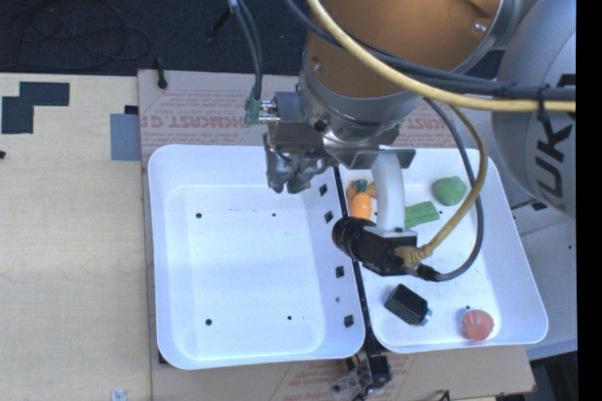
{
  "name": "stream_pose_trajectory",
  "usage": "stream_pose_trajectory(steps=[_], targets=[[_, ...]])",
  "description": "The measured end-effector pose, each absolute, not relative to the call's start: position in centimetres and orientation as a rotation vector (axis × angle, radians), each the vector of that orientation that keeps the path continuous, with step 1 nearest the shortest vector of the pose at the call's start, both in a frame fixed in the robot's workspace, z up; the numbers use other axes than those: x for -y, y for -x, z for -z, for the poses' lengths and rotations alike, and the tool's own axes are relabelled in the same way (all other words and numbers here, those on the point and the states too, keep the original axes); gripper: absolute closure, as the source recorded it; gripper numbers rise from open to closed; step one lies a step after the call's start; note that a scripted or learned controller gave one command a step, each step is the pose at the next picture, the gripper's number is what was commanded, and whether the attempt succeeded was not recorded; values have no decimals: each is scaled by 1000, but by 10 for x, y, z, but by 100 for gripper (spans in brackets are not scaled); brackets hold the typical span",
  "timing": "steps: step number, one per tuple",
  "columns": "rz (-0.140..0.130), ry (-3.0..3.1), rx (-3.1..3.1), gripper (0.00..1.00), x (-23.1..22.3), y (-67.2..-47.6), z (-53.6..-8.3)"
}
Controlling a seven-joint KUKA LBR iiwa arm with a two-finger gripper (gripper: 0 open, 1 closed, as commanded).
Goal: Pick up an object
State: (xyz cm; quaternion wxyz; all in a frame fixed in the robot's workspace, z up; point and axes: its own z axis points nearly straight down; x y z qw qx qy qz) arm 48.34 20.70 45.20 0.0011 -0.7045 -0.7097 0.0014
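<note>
Your gripper hangs over the left bin's far right corner; you cannot tell its state. The objects lie in the right bin, across the divider: the carrot is nearest, just right of it.

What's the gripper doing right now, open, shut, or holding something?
Gripper: cannot be told from this view; it hangs over the top edge of the left shallow white bin, with no object seen in it.
</note>
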Motion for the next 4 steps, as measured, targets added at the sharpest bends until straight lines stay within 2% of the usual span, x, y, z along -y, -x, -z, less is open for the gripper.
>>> stream_pose_trajectory(steps=[1, 2, 3, 4], targets=[[-12, 2218, 2220, 100, -207, -475, -411], [-28, 2220, 2214, 100, -186, -474, -274], [19, 2225, 2228, 100, -191, -548, -414], [-1, 2217, 2226, 100, -246, -584, -408]])
